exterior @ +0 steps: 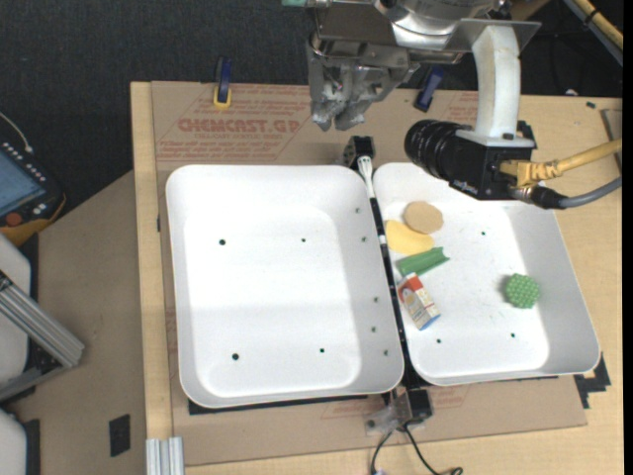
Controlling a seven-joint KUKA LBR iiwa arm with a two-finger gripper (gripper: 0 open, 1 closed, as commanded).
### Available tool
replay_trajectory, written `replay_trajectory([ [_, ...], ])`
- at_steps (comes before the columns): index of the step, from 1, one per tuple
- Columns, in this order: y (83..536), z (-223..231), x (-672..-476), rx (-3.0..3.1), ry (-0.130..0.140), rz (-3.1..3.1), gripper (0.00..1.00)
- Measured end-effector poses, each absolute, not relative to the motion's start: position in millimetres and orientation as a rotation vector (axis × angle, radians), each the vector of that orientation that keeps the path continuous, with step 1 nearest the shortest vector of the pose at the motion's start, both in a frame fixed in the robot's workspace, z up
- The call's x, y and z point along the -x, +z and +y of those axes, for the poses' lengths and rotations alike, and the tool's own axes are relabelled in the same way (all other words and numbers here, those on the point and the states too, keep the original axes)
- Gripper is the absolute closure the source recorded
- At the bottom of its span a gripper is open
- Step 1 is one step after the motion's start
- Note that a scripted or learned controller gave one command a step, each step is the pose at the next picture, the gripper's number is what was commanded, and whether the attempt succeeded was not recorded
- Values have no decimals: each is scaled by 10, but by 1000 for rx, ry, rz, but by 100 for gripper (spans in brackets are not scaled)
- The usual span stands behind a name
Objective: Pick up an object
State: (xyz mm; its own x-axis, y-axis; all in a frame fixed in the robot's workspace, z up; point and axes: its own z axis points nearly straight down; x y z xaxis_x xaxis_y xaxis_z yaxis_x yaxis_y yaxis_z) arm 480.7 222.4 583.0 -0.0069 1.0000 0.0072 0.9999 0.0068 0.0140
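Gripper [341, 107] hangs high over the back edge of the bench, above the brown board behind the bins and about in line with the seam where the 2 bins meet. Its finger area reads as a grey blur against the board; cannot tell how the jaws stand, and nothing can be made out between them.

Outward from the jaws:
- Left bin [198, 265]: toward the camera and to the view's left of the jaws.
- Right bin [564, 295]: toward the camera and to the view's right of the jaws; it holds all 5 objects.
- Tan disc [423, 217]: nearest candidate, toward the camera and slightly right of the jaws, flat on the bin floor.
- Yellow piece [404, 237]: touching or just beside the disc, on its near side.
- Green wedge [423, 261]: next out, long axis running across the bin, tilted up to the right.
- Red and white packet [418, 302]: further toward the camera, long axis running roughly along the divider, lying close to it.
- Green knobbly ball [521, 291]: well apart from the rest, far right of the jaws.

Judgement: no grasp begun yet. The move turns on travel toward the camera and a little right, then descent. The cluster by the divider is crowded; the ball stands alone and would be a cleaner target, though further off.
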Motion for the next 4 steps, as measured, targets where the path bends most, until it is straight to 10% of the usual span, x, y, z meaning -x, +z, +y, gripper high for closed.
replay_trajectory([
  [1, 4565, 2240, -4782, -2226, -24, 2224, 100],
  [2, 4749, 1673, -5223, -2228, 4, 2210, 100],
  [3, 5397, 2284, -4768, -2211, 15, 2230, 100],
  [4, 5351, 2247, -4790, -2221, 1, 2222, 0],
])
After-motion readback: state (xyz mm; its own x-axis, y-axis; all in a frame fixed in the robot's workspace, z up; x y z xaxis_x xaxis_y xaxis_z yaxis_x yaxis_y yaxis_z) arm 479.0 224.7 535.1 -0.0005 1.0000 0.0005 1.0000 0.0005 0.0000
